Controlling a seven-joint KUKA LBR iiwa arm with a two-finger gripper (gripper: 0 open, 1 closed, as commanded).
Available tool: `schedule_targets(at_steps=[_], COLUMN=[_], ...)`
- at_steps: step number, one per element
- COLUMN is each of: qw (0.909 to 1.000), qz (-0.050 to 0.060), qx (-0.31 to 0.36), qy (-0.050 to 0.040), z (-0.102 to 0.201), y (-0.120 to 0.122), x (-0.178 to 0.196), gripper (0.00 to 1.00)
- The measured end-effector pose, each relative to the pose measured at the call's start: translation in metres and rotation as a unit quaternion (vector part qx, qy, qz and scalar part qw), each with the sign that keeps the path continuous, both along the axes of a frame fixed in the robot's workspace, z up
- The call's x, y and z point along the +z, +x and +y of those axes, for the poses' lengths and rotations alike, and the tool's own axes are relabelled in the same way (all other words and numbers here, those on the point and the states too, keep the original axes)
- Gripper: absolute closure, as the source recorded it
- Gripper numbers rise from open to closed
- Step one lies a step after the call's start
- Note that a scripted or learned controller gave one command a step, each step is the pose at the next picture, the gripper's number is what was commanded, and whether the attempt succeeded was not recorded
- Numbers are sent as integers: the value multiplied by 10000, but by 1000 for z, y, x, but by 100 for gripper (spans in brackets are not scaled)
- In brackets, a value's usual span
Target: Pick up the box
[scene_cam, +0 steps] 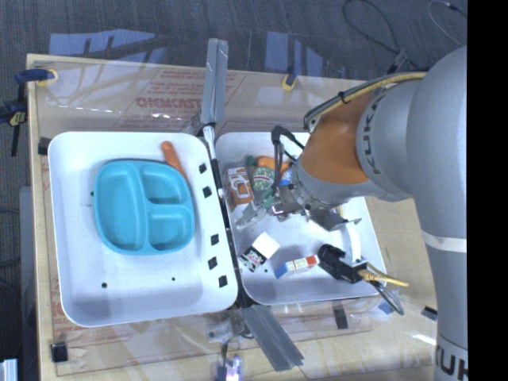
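Note:
In the right bin (361,288) a small brown and orange box (238,187) lies near the left wall. A green packet (263,182) and an orange item (268,163) lie just beside it. A small white box with black print (259,252) rests lower down, near the bin's front left. My gripper (258,209) hangs low over the bin between the two boxes, just right of and below the brown one. The wrist hides what lies under it, and I see nothing clearly held.
A red, white and blue tube (295,266) lies right of the white box. The left bin (71,292) holds a blue divided plate (144,206) and an orange carrot-like piece (172,157). The bins' dividing wall (216,221) runs close to the boxes.

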State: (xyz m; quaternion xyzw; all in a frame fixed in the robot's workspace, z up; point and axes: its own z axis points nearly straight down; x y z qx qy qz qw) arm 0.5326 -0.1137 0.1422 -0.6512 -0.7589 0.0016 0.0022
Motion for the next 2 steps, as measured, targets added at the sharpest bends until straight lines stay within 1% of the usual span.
schedule_targets(at_steps=[1, 2], qw=[9995, 9991], qz=[-11, 402], qx=[319, -73], qy=[10, 119], z=[-38, -51], y=[55, 108], x=[-50, -57], gripper=[0, 0])
